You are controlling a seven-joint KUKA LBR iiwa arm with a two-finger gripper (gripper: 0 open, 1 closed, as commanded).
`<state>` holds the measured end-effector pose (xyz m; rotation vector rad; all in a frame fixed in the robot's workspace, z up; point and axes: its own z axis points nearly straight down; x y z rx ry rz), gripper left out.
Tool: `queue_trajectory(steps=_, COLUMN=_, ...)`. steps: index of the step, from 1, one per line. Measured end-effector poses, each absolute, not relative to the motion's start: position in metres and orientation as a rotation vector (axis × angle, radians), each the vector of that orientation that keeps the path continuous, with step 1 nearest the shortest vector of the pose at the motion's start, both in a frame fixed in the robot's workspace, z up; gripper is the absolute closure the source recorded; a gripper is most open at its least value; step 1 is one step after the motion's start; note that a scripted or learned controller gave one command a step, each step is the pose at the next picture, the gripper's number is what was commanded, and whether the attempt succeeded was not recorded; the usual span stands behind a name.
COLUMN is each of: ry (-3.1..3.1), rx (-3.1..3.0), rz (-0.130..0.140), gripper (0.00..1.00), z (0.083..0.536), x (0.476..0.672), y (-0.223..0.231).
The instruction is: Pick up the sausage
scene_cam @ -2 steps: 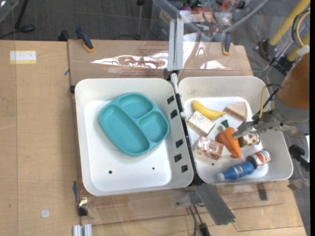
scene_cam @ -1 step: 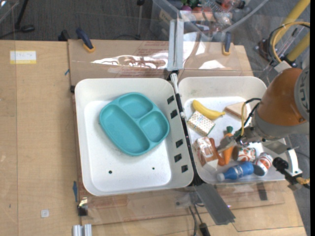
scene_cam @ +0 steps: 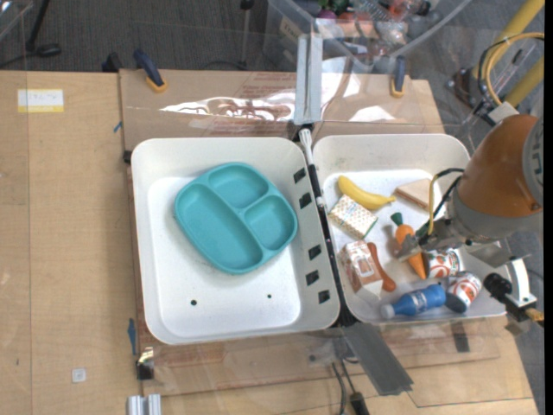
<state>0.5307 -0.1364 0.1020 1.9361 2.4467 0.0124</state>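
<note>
Bins (scene_cam: 225, 318): white plastic, smooth, slight sheen. Divided plate (scene_cam: 235, 217): teal plastic, matt. Bench (scene_cam: 60, 258): light wood, matt. Banana (scene_cam: 365, 194): glossy yellow plastic. Bottle (scene_cam: 418, 301): shiny blue plastic. Arm shell (scene_cam: 508, 167): smooth orange

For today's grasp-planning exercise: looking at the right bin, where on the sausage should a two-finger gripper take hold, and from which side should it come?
Probably grip the sausage at its lower half, coming from above, fingers across its narrow width. It lies flat and slanted, its upper end against the box; the lower end near the bottle looks freer. The gripper is by the carrot.
</note>
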Motion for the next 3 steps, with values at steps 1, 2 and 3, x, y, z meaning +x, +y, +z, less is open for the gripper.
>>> queue_trajectory(steps=1, ry=2.606, rx=1.751, rz=0.003, gripper=1.00, z=0.288, x=0.519, y=-0.049)
queue_trajectory(steps=2, ry=2.605, rx=1.758, rz=0.000, gripper=1.00, z=0.254, x=0.509, y=-0.002)
queue_trajectory(steps=3, ry=2.468, rx=1.941, rz=0.003, gripper=1.00, z=0.241, x=0.590, y=0.077)
